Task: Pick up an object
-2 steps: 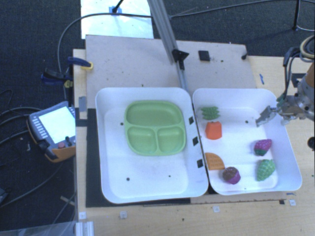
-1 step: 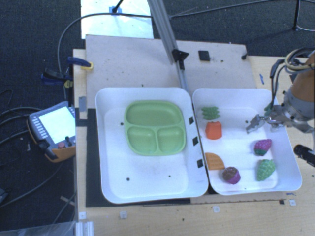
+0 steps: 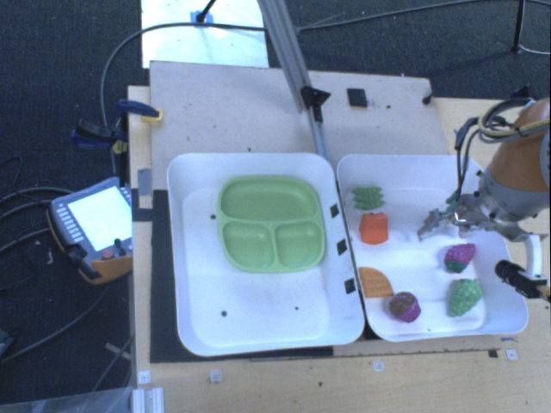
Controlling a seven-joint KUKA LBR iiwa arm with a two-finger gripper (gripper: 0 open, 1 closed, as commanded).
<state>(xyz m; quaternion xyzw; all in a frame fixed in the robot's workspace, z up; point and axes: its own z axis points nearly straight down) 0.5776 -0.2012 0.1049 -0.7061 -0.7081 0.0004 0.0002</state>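
Contents of the right bin, six toy food items, all lying loose and apart from one another:

- Green leafy vegetable, flat, near the far left corner.
- Orange carrot-like piece, stubby, green top, just below the leafy one.
- Orange wedge, flat, against the left wall.
- Dark purple round fruit, near the front wall.
- Green bumpy cluster, front right.
- Purple bumpy cluster, green stem, just above the green cluster.
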